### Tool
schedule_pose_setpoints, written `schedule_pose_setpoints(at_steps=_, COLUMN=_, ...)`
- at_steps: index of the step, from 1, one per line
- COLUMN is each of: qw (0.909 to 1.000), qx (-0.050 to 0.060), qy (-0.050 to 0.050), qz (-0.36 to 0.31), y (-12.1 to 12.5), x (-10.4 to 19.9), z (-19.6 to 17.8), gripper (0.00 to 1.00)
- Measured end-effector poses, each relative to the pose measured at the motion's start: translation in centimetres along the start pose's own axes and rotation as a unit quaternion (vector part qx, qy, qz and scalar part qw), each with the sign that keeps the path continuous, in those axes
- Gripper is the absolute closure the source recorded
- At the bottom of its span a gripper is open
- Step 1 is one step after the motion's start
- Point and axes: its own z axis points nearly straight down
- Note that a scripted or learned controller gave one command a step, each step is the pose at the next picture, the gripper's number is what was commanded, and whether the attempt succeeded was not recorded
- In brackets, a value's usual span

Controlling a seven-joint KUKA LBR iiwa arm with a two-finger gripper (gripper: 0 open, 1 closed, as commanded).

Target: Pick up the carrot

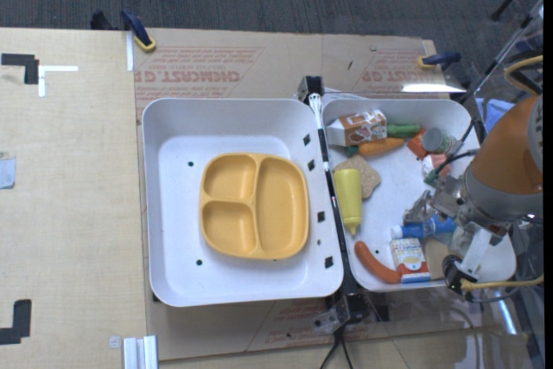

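Near the top of the right bin (393,106) lies the carrot (380,147), a slim orange piece stretched left to right with its thicker end toward the right wall. It rests just below a small brown box (363,128) and a green vegetable (401,130), and just above a slice of bread (363,175). A yellow bottle (348,198) lies lengthwise along the bin's left wall, overlapping the bread. Further down, a red sausage (377,264) lies near the lower edge, beside a small white carton (408,258).

Reaching in from the right, the arm (510,164) shows its orange band over the bin's right side. The gripper (429,207) hangs low in the lower right part of that bin, well apart from the carrot, next to a blue item (430,228). Whether its fingers are spread or closed cannot be told, and nothing shows between them.

Sitting in the left bin (173,212) is a yellow divided plate (256,206).
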Motion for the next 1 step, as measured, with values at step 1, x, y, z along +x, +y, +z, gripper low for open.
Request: schedule_pose_setpoints(at_steps=1, qw=0.9701, qx=-0.001, qy=0.000, qz=0.243, y=2.42, x=-3.37, z=1.14, gripper=0.00)
